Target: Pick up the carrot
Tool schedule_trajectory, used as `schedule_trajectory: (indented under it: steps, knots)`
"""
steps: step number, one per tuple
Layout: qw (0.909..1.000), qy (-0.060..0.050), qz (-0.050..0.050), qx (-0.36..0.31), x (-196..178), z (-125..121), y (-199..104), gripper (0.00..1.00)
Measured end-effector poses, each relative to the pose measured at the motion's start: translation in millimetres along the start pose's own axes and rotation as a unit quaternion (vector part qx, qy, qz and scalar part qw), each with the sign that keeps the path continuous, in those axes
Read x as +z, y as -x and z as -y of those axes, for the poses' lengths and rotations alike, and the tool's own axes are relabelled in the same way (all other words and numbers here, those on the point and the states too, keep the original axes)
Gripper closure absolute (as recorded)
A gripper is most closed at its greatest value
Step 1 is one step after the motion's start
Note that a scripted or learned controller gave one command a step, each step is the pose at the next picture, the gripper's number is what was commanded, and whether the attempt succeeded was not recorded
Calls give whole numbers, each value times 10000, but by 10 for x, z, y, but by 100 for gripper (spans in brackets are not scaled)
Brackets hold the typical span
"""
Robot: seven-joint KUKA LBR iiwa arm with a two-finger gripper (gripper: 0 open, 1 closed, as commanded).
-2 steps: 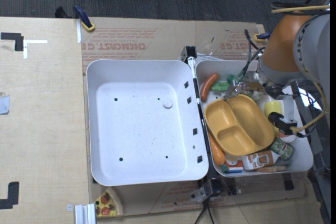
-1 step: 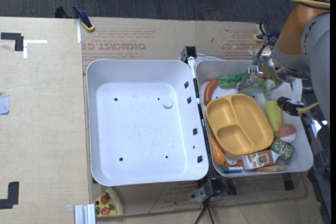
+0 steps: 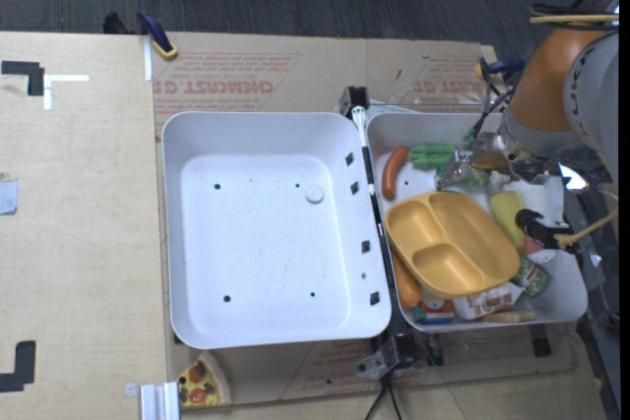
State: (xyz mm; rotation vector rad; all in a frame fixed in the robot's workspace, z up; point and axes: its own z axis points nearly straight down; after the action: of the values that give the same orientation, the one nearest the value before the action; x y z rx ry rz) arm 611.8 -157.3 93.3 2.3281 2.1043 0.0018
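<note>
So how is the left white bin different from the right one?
The left bin has only a small white round thing in it, while the right bin is crowded with toys, including a yellow tray. The gripper sits over the right bin, not the left bin. Both are shallow and white.

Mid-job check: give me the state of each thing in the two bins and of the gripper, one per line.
carrot: lying in the right bin, not gripped
yellow tray: tilted over other items
green item: lying beside the carrot
left bin: one small white disc inside
gripper: low over the right bin
</note>
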Motion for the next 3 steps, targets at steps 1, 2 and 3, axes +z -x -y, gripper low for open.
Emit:
schedule_trajectory:
  steps: [1,2,3]
  knots:
    - [9999,-7,6,106,-955,161,337,0]
    - [9972,4,-5,746,-126,464,25,0]
    - [9830,-28,-34,1836,15,148,-78,0]
